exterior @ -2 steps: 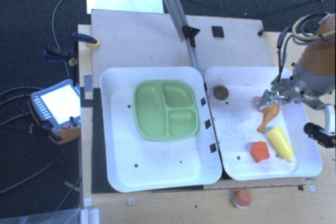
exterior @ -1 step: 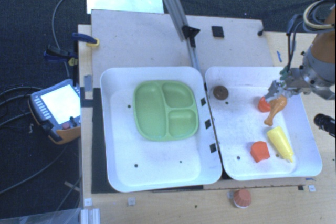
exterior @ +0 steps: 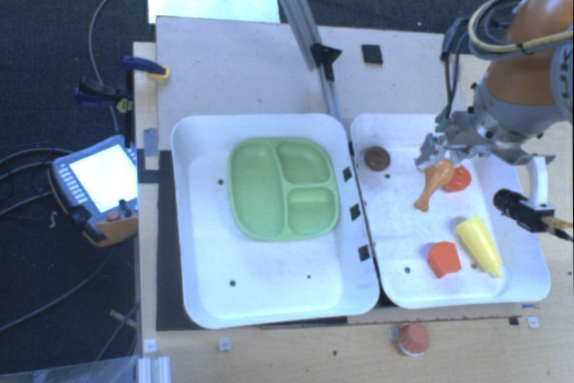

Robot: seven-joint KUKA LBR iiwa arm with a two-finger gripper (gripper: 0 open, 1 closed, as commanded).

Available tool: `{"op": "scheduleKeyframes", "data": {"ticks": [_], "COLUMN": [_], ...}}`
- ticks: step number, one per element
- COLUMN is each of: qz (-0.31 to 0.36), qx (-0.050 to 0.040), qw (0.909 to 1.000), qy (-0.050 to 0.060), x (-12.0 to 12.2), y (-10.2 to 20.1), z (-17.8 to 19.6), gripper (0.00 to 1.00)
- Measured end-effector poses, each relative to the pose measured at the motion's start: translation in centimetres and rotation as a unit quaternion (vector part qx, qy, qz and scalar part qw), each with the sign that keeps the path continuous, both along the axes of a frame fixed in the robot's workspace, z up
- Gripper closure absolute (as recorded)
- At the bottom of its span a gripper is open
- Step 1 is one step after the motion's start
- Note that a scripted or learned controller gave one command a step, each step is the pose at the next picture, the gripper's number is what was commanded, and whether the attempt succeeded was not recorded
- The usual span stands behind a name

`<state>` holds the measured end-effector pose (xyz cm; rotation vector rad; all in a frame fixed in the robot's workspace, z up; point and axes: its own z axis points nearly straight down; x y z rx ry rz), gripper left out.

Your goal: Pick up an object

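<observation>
Drumstick (exterior: 434, 183), a tan toy one, lies in the right bin (exterior: 395, 282) directly under my gripper (exterior: 439, 148), its fat end up against my fingers and its thin end pointing down and away to the left, so its long axis runs on a slant. Whether I am gripping it I cannot tell from this angle. The bench (exterior: 242, 67) is pale board on dark carpet, with cables trailing around it. Just beside the drumstick sits a red round piece (exterior: 458, 179); further out from me lie an orange block (exterior: 444, 258) and a yellow cone (exterior: 481, 245), with a brown disc (exterior: 377, 159) to my left. The left bin (exterior: 206, 282) holds a green divided plate (exterior: 282, 188).
</observation>
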<state>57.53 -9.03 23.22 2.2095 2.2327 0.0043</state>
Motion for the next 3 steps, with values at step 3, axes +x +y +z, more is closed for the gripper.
{"op": "scheduleKeyframes", "data": {"ticks": [3], "qz": [0.0], "qx": [-0.0002], "qw": [1.0], "qy": [0.001], "x": [2.3], "y": [15.8], "z": [-0.1], "gripper": [1.0]}}
